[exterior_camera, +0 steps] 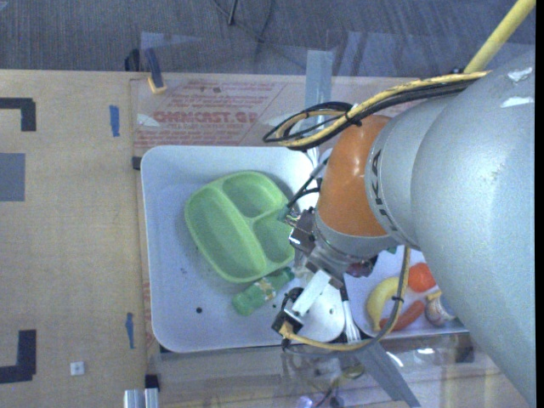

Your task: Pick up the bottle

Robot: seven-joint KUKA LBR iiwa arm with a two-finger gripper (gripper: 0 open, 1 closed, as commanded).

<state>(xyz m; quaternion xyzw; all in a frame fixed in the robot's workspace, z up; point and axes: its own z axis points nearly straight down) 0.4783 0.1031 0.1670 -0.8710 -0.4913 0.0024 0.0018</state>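
Note:
A small green bottle [257, 295] lies on its side in the left white bin [170, 228], just below the lower edge of a green divided plate [240, 226]. My gripper [299, 229] hangs under the orange-banded wrist at the plate's right edge, up and to the right of the bottle and apart from it. The wrist and arm hide most of the gripper.
The right bin [425, 334] is largely covered by the arm. In it I see a banana [385, 301], an orange-red fruit [421, 276], a red vegetable [409, 314], a beige item [439, 311] and a white dish [327, 323]. A small dark speck [199, 310] lies left of the bottle.

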